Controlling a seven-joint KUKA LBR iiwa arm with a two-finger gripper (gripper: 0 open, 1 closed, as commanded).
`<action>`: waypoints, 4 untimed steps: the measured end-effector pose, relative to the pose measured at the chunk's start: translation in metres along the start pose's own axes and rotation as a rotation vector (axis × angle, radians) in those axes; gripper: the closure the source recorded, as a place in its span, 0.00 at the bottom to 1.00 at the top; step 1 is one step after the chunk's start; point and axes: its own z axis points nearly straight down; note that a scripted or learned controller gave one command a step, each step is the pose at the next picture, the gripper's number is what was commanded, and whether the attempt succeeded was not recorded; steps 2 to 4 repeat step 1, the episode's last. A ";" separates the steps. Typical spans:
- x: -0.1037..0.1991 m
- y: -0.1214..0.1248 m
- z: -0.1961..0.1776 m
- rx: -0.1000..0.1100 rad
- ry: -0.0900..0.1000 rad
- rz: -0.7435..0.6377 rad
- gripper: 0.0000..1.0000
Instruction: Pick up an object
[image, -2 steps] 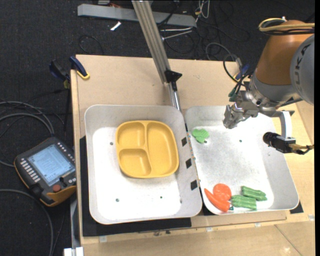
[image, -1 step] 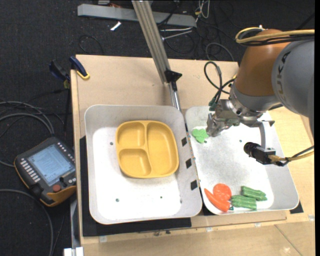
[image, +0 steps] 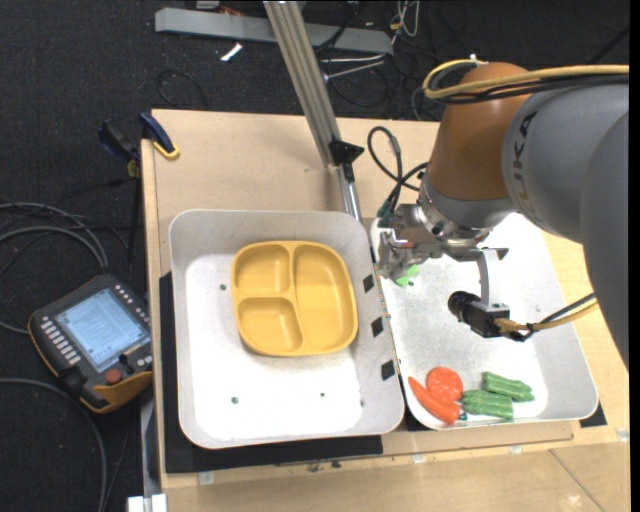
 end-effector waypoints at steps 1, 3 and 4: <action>0.049 -0.012 0.004 0.001 0.000 0.000 1.00; 0.049 -0.012 0.004 0.001 0.000 0.000 1.00; 0.049 -0.012 0.004 0.001 0.000 0.000 1.00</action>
